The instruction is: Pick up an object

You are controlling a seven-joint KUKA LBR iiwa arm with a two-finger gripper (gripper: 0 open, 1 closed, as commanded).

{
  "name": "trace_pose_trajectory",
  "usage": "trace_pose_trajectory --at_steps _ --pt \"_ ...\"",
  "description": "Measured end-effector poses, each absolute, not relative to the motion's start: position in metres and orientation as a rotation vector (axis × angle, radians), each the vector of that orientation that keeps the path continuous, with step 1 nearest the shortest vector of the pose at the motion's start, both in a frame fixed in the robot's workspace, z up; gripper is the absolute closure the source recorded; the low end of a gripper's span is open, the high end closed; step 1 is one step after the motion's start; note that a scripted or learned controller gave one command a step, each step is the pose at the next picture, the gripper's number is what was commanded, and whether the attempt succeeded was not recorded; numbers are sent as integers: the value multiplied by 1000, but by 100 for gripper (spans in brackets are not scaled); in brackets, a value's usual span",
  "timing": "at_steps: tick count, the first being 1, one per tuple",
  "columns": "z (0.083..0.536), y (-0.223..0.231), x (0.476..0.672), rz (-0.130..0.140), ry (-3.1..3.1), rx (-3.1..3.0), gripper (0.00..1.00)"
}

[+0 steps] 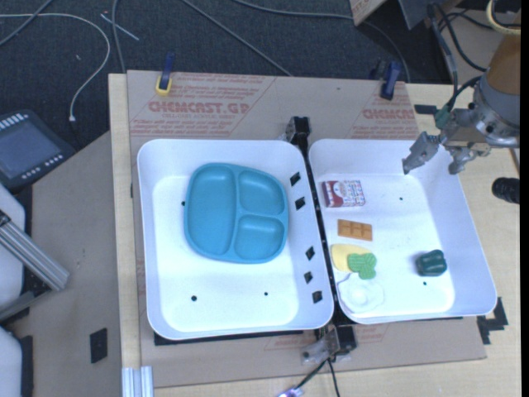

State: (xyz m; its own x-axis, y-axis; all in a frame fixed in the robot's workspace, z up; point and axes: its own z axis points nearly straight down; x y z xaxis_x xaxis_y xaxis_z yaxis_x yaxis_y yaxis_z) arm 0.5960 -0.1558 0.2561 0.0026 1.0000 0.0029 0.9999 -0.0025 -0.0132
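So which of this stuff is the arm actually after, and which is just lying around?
Job:
claw, open above the right white bin
dark green pepper-shaped toy
small red-and-white carton
brown waffle-like square

Lying about:
blue divided plate in the left white bin
blue clamps
loose cables

A blue divided plate (236, 213) lies in the left white bin (157, 222)
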Motion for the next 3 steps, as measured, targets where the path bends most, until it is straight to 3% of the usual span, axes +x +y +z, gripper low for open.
trace_pose_trajectory --at_steps 1,3 --pt "263 -156 598 1 -2221 -2221 0" --pt "169 -150 588 4 -2217 -2218 0"
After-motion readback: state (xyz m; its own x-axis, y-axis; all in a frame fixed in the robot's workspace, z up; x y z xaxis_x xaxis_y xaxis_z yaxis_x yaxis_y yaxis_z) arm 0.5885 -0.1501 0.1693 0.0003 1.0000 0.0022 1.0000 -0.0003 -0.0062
